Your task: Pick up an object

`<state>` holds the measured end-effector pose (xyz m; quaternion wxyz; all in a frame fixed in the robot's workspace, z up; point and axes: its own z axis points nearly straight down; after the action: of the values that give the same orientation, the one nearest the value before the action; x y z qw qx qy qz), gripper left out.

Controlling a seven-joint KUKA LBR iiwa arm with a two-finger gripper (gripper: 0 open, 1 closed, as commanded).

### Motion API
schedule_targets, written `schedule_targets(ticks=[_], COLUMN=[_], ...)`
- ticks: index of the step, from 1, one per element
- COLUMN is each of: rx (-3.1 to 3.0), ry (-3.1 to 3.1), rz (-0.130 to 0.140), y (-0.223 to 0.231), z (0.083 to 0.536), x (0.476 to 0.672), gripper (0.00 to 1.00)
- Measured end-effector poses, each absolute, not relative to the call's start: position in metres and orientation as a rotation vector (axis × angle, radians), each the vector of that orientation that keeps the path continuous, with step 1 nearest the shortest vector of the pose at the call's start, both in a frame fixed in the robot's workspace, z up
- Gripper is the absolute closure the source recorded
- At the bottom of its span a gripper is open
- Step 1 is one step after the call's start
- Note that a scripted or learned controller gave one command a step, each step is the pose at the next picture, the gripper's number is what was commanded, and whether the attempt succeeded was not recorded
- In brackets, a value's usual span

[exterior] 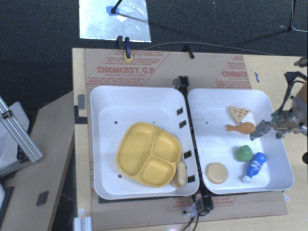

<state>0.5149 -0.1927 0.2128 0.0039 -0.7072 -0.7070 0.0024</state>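
Both bins (139, 97) look like smooth white plastic with a faint sheen. The yellow tray (149, 159) is matt plastic. The bottle (253, 166) is glossy blue plastic with a white cap; the green lump (244, 152) looks smooth and rubbery. The table (166, 66) is pale board, matt, printed in red. The hand (263, 129) is dull grey metal. The foil-like sheet (114, 13) is shiny and creased.

Bench (159, 64): tan top under brown sheet with red print. Two shallow white bins side by side at bench middle, touching along black divider strip. Left bin (103, 143) toward bench left edge; right bin (279, 177) toward right edge. Blue-and-yellow clamp (127, 49) at bench far edge, left of centre. Black cable (216, 46) runs along far edge.
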Motion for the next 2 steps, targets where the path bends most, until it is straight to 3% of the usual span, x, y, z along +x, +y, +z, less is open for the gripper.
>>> schedule_targets(ticks=[1,2], rx=[-2.219,-2.217], ry=[-2.226,-2.221], rz=[-0.001,0.001], y=[-0.192,-0.183], z=[0.218,0.166], x=[0.518,0.513], gripper=[0.0,0.0])
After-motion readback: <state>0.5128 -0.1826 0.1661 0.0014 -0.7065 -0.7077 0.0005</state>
